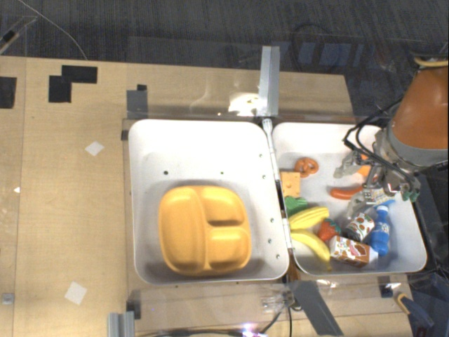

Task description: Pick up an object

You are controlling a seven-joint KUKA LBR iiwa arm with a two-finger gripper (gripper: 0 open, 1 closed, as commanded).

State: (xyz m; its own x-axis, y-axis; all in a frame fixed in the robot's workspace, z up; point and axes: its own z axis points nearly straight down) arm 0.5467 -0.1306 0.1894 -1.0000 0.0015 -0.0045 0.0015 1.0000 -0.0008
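Note:
The right bin (414, 262) holds several toy foods. Among them are an orange pretzel (306, 165), an orange block (290, 184), a green piece (295, 205), two bananas (309, 217), a red pepper (344, 193), a strawberry (327, 229), a small carton (349, 251), a red-and-white can (361, 225) and a blue bottle (381, 233). My gripper (356, 185) hangs over the middle of this bin with its fingers spread. One fingertip (348, 167) is behind the red pepper and the other is in front of it. It holds nothing.
The left bin (151, 146) holds a yellow divided plate (204, 227). A metal post (269, 83) stands behind the divider between the bins. The arm's orange band (424, 111) and cables overhang the right bin's far right side.

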